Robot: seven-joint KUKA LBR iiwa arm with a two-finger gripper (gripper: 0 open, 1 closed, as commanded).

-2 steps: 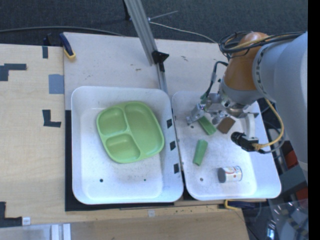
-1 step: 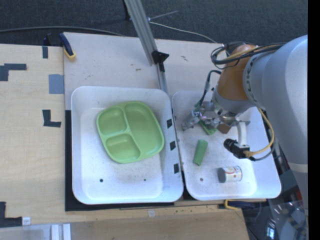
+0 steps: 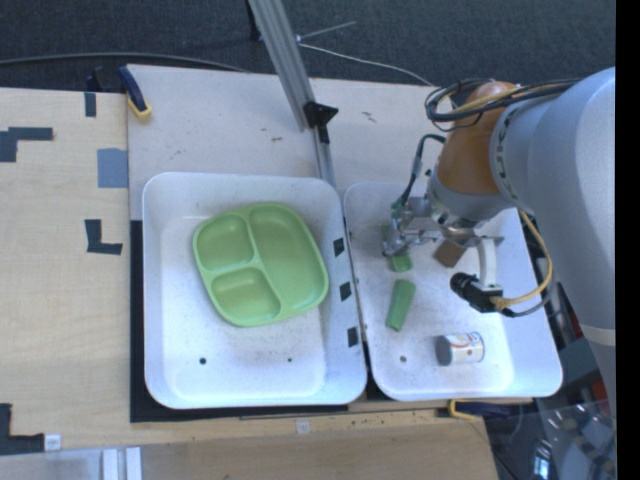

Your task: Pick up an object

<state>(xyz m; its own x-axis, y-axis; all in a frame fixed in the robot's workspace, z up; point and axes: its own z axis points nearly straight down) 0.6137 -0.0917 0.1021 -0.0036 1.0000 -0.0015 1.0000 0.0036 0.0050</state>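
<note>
A light wooden bench (image 3: pixel 60 268) is seen from above, bearing two shallow white plastic bins side by side. The large grey arm with its orange wrist band (image 3: pixel 480 158) is reached in from the right and is hung low over the right bin (image 3: pixel 530 358), probably placed there for a grasp. The left bin (image 3: pixel 170 368) is occupied by a pale green plastic tray divided into three compartments (image 3: pixel 260 263), lying flat near the middle, with bare floor left along the near side. In the right bin a green cylinder-like block (image 3: pixel 400 304) is laid near the centre, with open floor around it, so room for an approach from above is judged to be good. A small white and red can-like object with a grey end (image 3: pixel 459 348) is laid on its side nearer the viewer, well apart from the bin's walls. The two-finger metal gripper (image 3: pixel 400 243) is poised just beyond the green block; a small green piece (image 3: pixel 401 262) is seen at its tips, but whether it is clamped cannot be told.
</note>
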